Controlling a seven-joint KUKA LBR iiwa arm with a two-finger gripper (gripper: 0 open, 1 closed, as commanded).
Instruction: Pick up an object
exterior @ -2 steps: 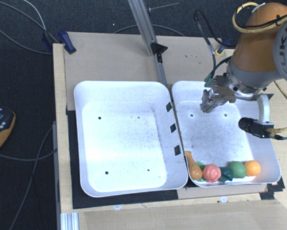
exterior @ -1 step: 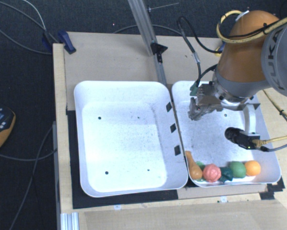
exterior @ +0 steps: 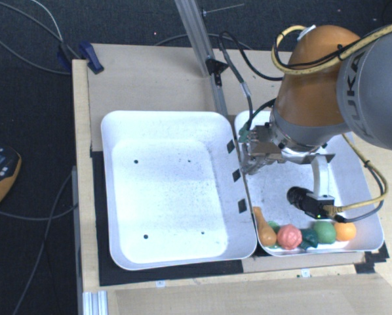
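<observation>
Along the right bin's (exterior: 363, 176) near wall, five toys (exterior: 289, 236); tool (exterior: 254, 163) above (grip state indiscernible).

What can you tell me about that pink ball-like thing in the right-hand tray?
The pink ball is a round, slightly bumpy object that looks soft or rubbery, with a speckled pink surface. It lies along the near wall of the right bin, in a row of small toys: an orange gourd-shaped piece touches it on one side and a teal piece on the other.
</observation>
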